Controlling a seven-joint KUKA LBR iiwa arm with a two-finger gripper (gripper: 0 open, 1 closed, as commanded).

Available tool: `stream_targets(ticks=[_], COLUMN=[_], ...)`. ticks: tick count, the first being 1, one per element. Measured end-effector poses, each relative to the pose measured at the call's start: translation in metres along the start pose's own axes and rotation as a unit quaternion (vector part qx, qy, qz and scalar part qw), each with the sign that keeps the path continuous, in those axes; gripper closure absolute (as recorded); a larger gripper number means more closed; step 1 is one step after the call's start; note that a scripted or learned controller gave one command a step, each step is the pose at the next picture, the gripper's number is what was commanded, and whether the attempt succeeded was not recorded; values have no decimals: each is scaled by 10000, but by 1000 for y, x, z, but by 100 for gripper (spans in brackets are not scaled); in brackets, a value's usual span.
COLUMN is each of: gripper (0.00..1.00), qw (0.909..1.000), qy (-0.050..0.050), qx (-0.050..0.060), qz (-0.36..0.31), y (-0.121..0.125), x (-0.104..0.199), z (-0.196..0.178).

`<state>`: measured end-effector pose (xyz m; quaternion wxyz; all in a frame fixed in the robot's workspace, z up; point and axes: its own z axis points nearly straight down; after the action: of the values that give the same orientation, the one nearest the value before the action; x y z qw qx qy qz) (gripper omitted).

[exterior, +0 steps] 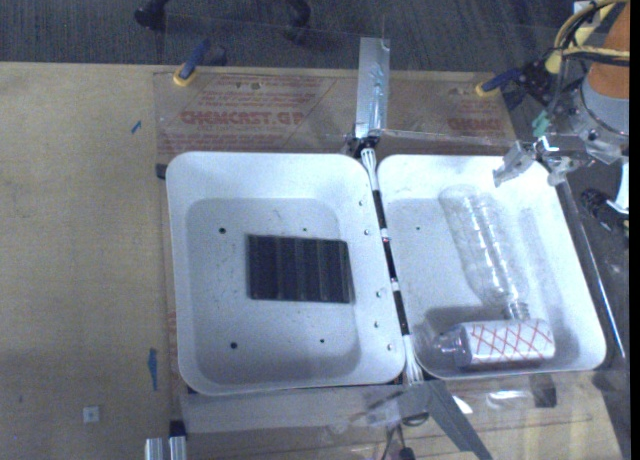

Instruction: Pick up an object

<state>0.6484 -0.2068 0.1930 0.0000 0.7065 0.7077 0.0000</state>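
Note:
My gripper (532,163) hangs over the far edge of the right bin (585,278), near its back right corner. Its fingers stand apart, open, with nothing between them. A clear plastic bottle (485,243) lies lengthwise in the right bin, just below and left of the gripper. At the bin's near end lies a small object in a red-and-white checked wrapper (503,341), on its side. In the left bin (190,248) a dark ribbed rectangular slab (300,268) lies flat at the middle.
A metal post (372,88) rises behind the seam between the bins. Clear plastic sheeting (250,113) covers the bench behind them. Cables and the orange-banded wrist (605,58) crowd the upper right corner.

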Motion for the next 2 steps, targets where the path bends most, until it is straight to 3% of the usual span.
stream_targets(ticks=[1, 2], gripper=[0, 0], qw=[9947, 9992], qy=[3, -2], qx=[11, -34], qz=[1032, -394], y=[-85, -105], x=[37, 28], z=[53, 104])
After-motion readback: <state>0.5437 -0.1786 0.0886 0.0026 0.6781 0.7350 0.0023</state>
